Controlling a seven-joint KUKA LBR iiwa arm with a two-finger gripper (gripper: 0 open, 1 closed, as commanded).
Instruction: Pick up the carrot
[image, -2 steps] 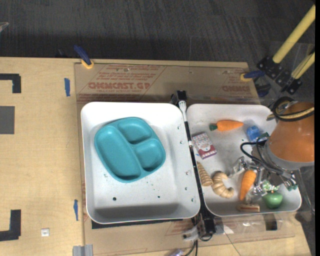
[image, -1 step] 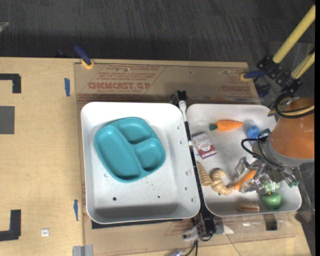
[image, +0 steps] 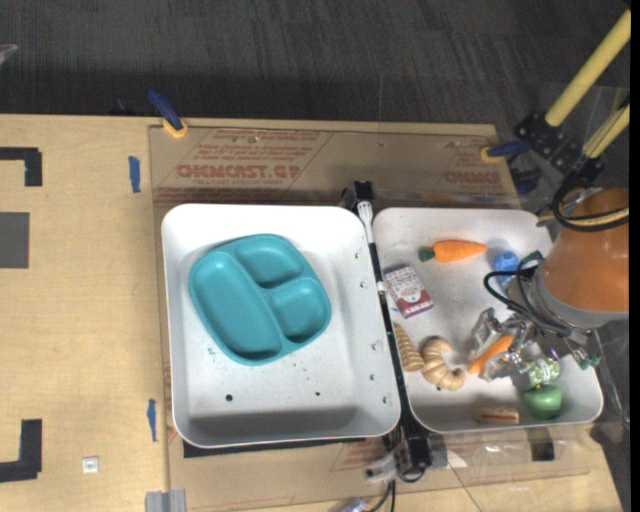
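The carrot (image: 460, 251), orange with a green top, lies on its side near the back of the right bin (image: 585, 415). My gripper (image: 502, 347) hangs low over the bin's front right part, well in front of the carrot and apart from it. A small orange piece (image: 488, 355) shows right at the gripper's tip, and I cannot make out what it is. The arm's orange band (image: 597, 262) comes in from the right above the gripper.
A small carton (image: 407, 290), a blue piece (image: 505, 262), a ridged tan item (image: 405, 346), a bread-like toy (image: 441, 362), a green apple (image: 543, 401) and a brown stick (image: 497, 416) share the right bin. The left bin (image: 190, 400) holds a teal divided plate (image: 260, 296).
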